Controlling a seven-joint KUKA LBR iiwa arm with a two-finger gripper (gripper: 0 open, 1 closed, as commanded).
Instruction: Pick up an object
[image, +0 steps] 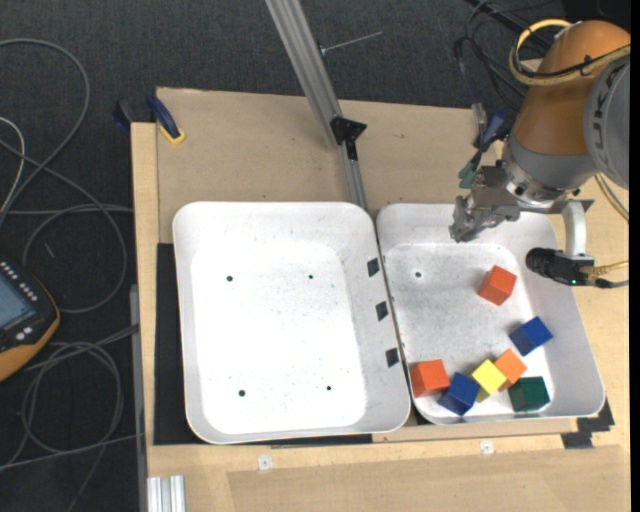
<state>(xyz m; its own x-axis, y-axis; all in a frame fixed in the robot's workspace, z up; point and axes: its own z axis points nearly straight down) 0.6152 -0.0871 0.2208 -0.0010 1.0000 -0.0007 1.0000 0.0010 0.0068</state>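
Observation:
My gripper (468, 226) hangs over the far edge of the right bin (440, 300), above bare bin floor, with nothing seen between its fingers. An orange-red block (497, 285) lies a little in front and to the right of it. At the bin's near side sits a cluster: an orange block (430, 377), a blue block (461, 392), a yellow block (488, 376), a second orange block (511, 365), a dark green block (529, 395), and another blue block (532, 334) slightly apart.
The left bin (275, 320) lies beside the right one, with black clips (380, 310) along the shared rim. A slanted metal pole (320, 90) crosses the back of the bench. Cables trail on the floor at the left.

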